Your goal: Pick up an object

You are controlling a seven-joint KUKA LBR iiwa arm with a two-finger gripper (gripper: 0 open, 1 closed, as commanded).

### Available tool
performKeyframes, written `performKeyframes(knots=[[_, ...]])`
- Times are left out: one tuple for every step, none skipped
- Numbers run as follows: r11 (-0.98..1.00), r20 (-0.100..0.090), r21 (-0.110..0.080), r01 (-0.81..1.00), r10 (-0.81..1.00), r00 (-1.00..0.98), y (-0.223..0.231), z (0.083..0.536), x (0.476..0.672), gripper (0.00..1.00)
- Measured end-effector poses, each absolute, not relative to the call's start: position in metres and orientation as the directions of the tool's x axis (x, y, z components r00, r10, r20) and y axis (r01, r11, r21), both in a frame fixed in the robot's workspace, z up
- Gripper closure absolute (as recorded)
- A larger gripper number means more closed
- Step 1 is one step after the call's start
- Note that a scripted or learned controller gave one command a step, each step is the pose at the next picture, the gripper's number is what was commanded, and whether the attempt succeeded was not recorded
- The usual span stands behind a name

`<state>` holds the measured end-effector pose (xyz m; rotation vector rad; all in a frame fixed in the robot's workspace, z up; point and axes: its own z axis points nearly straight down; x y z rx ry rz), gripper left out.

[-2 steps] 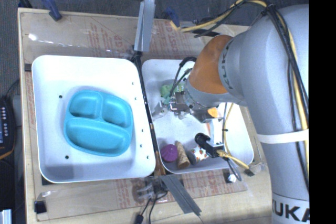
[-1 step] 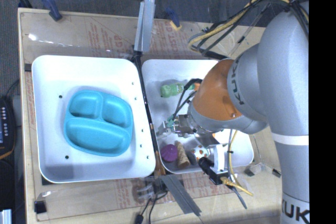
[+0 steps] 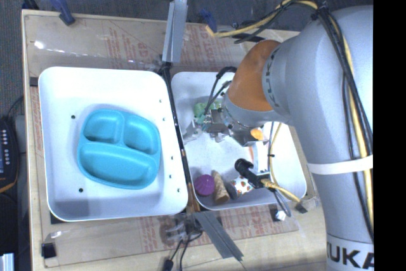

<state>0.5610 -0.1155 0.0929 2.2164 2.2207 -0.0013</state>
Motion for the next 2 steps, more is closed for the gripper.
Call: performKeyframes(knots=[[-0.001, -0.008, 0.001, 1.000, 1.000, 0.001, -0.1178, 0.0933, 0.4815, 0.00], [0.007, -0.003, -0.003, 1.000, 1.000, -0.007, -0.1151, 0.1020, 0.4815, 1.00]])
